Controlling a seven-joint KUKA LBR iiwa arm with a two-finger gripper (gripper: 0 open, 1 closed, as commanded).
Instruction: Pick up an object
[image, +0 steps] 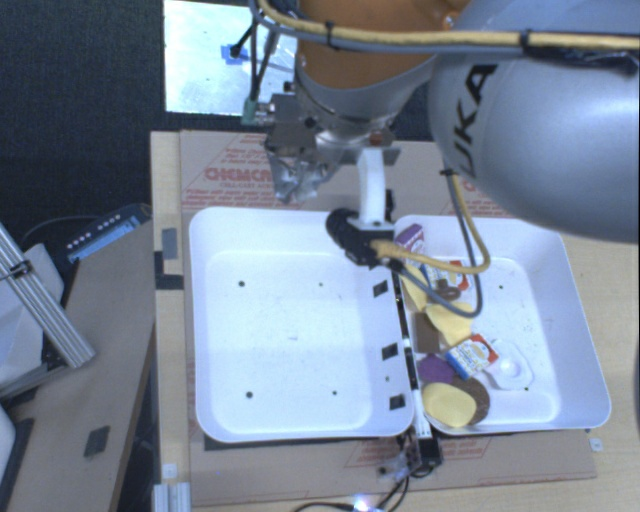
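A: Crowding the right bin (560, 300) along its left side, centre-right of the frame, lie small items: yellow discs (447, 403), a purple piece (435, 369), a red-and-white packet (472, 356).

B: And the arm?

A: Grey bulk fills the upper right; its gripper (295, 180) hangs at upper centre, above the left bin (215, 300); open or closed, I cannot tell.

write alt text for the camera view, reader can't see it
A grey arm reaches over two white bins, its gripper above the left bin's far edge. Small objects cluster on the right bin's left side.
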